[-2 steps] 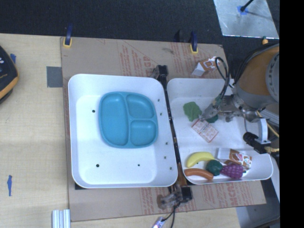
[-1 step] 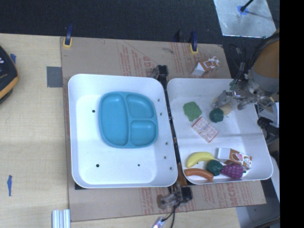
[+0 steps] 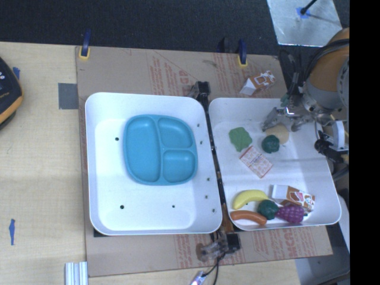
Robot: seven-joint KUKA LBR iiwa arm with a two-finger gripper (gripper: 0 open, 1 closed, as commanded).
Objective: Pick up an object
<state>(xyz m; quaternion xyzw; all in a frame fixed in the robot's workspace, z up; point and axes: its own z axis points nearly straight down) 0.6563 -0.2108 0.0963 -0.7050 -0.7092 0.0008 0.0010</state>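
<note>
1. Several small toys lie in the right bin (image 3: 309, 177). Nearest the tool (image 3: 287, 116) is a dark green ball (image 3: 271, 143), just off at its 7 o'clock, touching a pale round piece (image 3: 282, 136) that sits right under the fingers.
2. Spread wide, the tool's two fingers hold nothing between them.
3. At the ball's 9 o'clock lies a light green piece (image 3: 240, 138), and at its 7 o'clock a red-and-white packet (image 3: 256, 161).
4. Along the bin's 6 o'clock edge cluster a banana (image 3: 249, 198), a sausage (image 3: 249, 218), a second dark green toy (image 3: 267, 208), purple grapes (image 3: 291, 213) and a small carton (image 3: 292, 195).
5. Middle floor of the right bin is bare between the two groups.
6. Left bin (image 3: 101, 159) holds a blue divided plate (image 3: 160, 149).
7. Both bins rest on cardboard (image 3: 148, 70) over the wooden desk (image 3: 35, 177); another small carton (image 3: 259, 82) lies on the cardboard at the tool's 11 o'clock.
</note>
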